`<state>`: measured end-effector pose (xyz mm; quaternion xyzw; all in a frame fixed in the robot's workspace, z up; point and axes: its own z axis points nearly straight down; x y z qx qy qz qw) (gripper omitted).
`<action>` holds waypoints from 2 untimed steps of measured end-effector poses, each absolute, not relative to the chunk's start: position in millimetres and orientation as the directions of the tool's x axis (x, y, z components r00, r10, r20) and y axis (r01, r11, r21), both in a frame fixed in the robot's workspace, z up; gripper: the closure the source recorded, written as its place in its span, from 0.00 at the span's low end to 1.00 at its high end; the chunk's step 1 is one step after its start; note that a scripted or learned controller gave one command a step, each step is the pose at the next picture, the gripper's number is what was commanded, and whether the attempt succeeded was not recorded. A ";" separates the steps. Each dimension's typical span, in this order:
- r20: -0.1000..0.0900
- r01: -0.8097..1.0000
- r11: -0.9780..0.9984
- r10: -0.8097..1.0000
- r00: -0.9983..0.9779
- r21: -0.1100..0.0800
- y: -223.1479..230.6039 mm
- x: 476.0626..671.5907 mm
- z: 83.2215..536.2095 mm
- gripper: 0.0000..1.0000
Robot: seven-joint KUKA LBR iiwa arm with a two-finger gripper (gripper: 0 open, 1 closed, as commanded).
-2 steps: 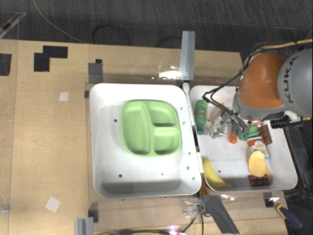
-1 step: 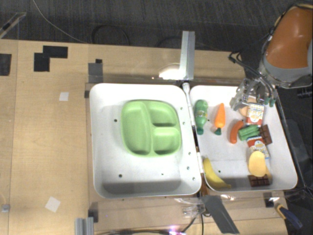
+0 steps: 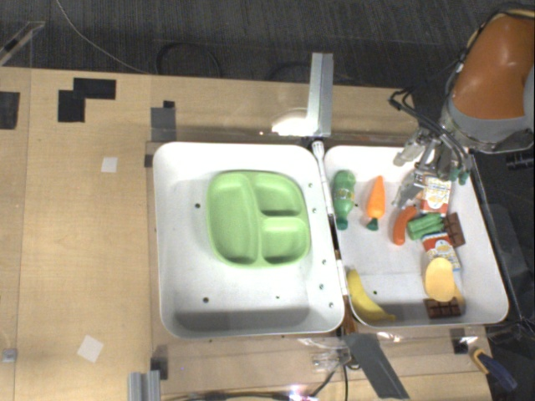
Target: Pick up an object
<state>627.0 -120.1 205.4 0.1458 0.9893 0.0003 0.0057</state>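
Camera view: jaws (image 3: 424, 164) low over right bin (image 3: 493, 299), upper right corner; spread or pressed together, cannot tell. Nearest object: white packet (image 3: 435, 196) just below, then green piece (image 3: 426, 225) lying crosswise.

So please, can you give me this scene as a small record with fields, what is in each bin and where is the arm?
left bin: shallow white bin holding a light green plastic divided tray
right bin: shallow white bin with small toy foods
foods: green bottle, orange carrot, yellow banana at near-left corner, yellow lemon, brown chocolate bar
arm: grey with an orange band, reaching in from the right
end effector: over the far part of the right bin, above the clustered foods
grasp: cannot tell
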 end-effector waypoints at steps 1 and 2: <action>-0.017 0.273 0.962 0.273 -0.962 0.003 -90.4 637.4 90.6 0.00; -0.013 0.264 0.964 0.264 -0.964 0.003 -82.2 607.5 89.2 0.00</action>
